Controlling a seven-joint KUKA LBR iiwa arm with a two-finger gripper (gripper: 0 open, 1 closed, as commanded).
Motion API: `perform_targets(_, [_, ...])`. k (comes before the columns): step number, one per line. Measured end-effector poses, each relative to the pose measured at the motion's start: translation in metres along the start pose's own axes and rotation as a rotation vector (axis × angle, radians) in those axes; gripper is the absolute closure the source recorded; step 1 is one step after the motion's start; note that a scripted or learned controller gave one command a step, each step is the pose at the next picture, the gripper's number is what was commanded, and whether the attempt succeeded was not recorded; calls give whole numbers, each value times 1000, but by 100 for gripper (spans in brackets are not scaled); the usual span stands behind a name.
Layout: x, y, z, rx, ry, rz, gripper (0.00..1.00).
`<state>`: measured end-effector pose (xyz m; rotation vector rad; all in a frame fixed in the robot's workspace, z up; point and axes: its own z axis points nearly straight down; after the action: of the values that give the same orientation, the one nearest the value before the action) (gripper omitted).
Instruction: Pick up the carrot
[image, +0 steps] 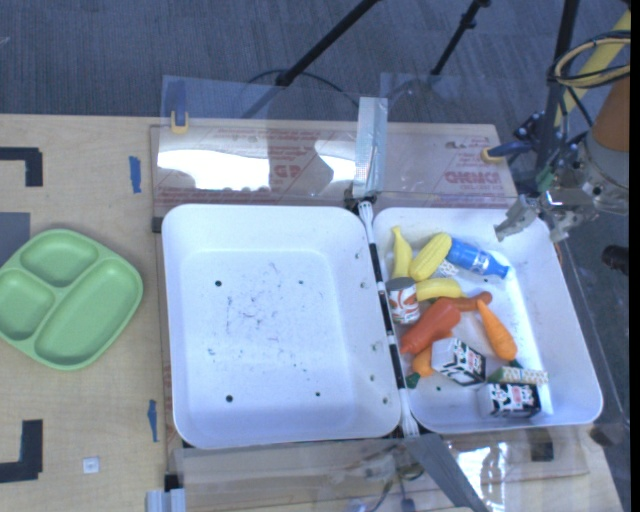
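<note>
The carrot (496, 331) lies in the right bin (572, 340), well below the gripper (532, 221). The gripper hangs over the bin's upper right corner, fingers spread apart and holding nothing

Grey two-finger gripper (533, 222) hovers over top right rim of right shallow white bin (572, 340), fingers spread, nothing between them. Slim orange carrot (496, 331) lies in bin mid-pile, beside orange pepper-like toy (433, 325), yellow banana (401, 253), blue bottle (476, 259). Green divided plate (68, 297) far left.
</note>
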<state>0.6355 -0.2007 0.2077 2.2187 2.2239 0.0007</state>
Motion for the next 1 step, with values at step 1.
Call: perform_targets(1, [-9,13,24,-2,-2,162,0])
